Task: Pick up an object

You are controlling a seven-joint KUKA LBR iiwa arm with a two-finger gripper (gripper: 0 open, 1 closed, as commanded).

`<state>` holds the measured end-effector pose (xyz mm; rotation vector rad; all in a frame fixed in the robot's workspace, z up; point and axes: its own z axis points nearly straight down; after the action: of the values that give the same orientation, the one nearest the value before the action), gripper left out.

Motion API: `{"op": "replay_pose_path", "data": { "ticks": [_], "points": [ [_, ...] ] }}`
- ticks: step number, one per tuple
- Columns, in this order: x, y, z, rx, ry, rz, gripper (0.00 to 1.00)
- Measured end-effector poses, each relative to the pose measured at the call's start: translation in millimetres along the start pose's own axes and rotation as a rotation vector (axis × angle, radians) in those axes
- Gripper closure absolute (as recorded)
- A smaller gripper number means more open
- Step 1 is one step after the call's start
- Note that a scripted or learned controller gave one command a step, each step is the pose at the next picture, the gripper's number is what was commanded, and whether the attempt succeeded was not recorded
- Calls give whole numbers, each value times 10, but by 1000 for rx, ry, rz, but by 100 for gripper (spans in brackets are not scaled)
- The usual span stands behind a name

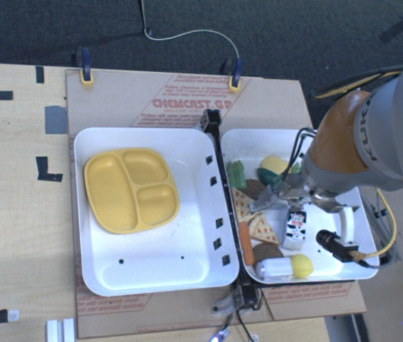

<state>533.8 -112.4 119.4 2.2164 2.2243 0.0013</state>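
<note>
The right bin [344,273] holds a heap of small items. Among them are a green piece [237,171], a yellow lemon-like fruit [272,165], a brown lump [254,189], a tan cracker wedge [262,227], an orange carrot [246,244], a white box with black print [296,228], a white tube [274,268] and a yellow ball [302,266]. My gripper [270,197] reaches down from the right into the middle of this heap, just below the yellow fruit and beside the brown lump. I cannot see anything gripped by it.
A yellow divided plate [131,189] lies in the left bin [152,276]. A black divider strip [219,191] runs between the bins. The arm's grey and orange wrist [344,144] hangs over the right bin's far side, with a yellow cable [372,251] at its near right.
</note>
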Motion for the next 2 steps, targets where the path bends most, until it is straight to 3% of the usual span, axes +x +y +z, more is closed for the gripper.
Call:
{"op": "replay_pose_path", "data": {
  "ticks": [1,2],
  "points": [
    [-24,-244,144,-25,-10,2,0],
    [-25,-282,166,-37,-16,3,0]
  ]
}}
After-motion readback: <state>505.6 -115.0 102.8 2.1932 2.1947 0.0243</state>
